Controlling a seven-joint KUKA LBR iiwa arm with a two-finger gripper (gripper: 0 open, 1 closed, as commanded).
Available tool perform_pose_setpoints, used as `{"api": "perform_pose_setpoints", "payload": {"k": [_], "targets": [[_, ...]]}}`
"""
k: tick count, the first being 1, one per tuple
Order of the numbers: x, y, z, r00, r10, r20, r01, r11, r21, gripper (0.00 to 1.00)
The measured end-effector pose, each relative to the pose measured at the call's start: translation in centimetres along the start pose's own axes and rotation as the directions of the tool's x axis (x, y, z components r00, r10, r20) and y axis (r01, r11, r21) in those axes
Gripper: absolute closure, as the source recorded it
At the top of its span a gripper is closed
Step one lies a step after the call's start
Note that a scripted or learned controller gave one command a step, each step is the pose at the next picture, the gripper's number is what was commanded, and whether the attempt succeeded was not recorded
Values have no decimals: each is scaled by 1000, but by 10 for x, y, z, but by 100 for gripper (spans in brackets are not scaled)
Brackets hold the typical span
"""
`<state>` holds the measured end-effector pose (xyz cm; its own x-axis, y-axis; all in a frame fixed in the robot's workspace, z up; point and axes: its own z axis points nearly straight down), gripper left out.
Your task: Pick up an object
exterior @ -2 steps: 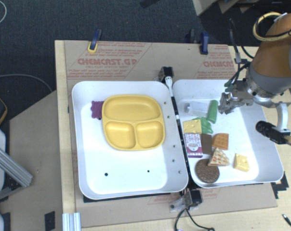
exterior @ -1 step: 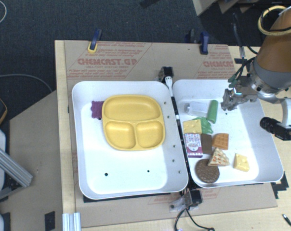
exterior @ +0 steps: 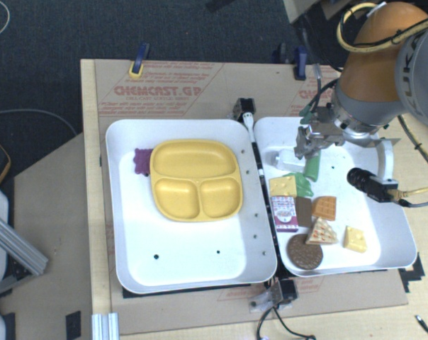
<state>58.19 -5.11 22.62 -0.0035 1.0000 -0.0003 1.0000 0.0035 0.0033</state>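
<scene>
My gripper (exterior: 307, 147) hangs over the upper middle of the right bin (exterior: 391, 257), just above a green object (exterior: 311, 167) that lies beside a white piece (exterior: 285, 161). Nothing shows between its fingers. Below it lie a yellow cheese-like square (exterior: 283, 185), a pink and red packet (exterior: 284, 212), a brown bar (exterior: 304, 208), an orange waffle square (exterior: 325, 207), a triangular sandwich wedge (exterior: 322, 232), a round brown cookie (exterior: 304, 251) and a pale cheese wedge (exterior: 354, 239).
The left bin (exterior: 129, 232) holds a yellow divided plate (exterior: 196, 178) with a purple object (exterior: 142, 160) at its left edge. A black cylinder (exterior: 366, 182) on the arm's side juts over the right bin. Clamps sit on the cardboard's far edge.
</scene>
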Motion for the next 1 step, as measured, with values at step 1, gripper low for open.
{"api": "perform_pose_setpoints", "payload": {"k": [1], "targets": [[53, 24, 5, 1000, 2, 0, -2, 1000, 0, 100]]}}
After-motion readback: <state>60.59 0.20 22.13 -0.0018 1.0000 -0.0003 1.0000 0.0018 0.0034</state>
